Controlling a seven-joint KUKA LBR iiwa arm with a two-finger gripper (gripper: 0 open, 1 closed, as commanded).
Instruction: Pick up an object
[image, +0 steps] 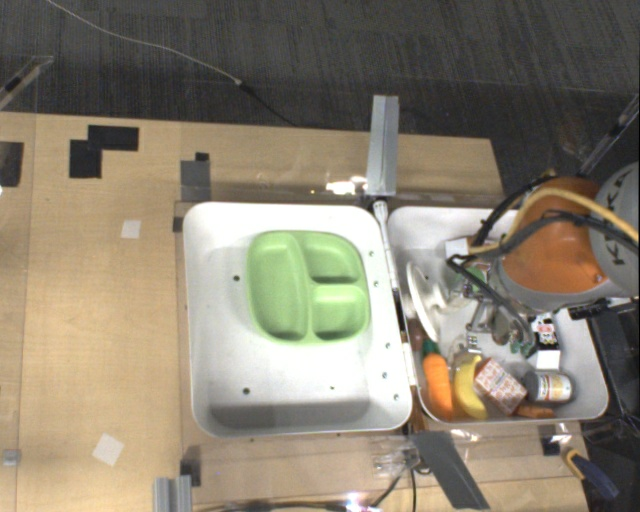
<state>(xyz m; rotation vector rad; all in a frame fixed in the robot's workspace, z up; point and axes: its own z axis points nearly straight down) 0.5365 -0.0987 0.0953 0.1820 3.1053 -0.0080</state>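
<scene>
Claw (487, 330): seen low in the right bin (598, 395), under the orange wrist band; whether released or clenched cannot be told from this slant, and nothing is seen gripped.
Candidate things: clustered along the bin's near edge, just below the claw.
Nearest thing: patterned box (499, 385), just beneath the claw and slightly right; judged the shortest reach.
Banana (468, 388): just below, slightly left; long axis running away from the claw toward the near rim.
Carrot (438, 385): further left, touching the banana, lying parallel to it.
Small can (553, 386): below and right, lying on its side, axis across the bin.
Left bin: green divided tray (305, 284) is held well apart, far left.
Writing: labels on can and box too small to be read.
</scene>
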